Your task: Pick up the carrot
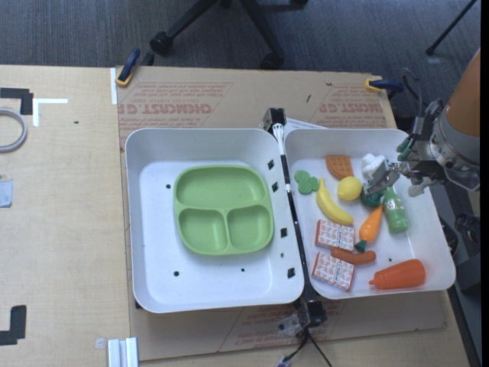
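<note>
Nearest the camera, at about five o'clock in the right bin [428, 228], lies a large carrot [399, 274], orange, on its side with its thick end toward three o'clock. Beside it toward nine o'clock are two red-and-white patterned boxes [334, 252], one behind the other, with a red sausage [354, 256] lying between the carrot and the boxes. Just beyond these, a smaller carrot [371, 224] leans at a slant with its green top up toward one o'clock, next to a green bottle [396, 213] and a yellow banana [331, 203]. Further back come a lemon [350, 189], a green clover-shaped piece [306, 182] and an orange waffle [339, 166].

Across the divider, at nine o'clock, the left bin [145, 228] holds a green divided plate [225, 209] with three compartments.

Reaching in from three o'clock, the end effector [386, 177] hangs over the far part of the right bin, above the small carrot's green top; whether its fingers are spread or closed I cannot tell. Both bins sit on a cardboard sheet [183, 102] on the counter [57, 205].
</note>
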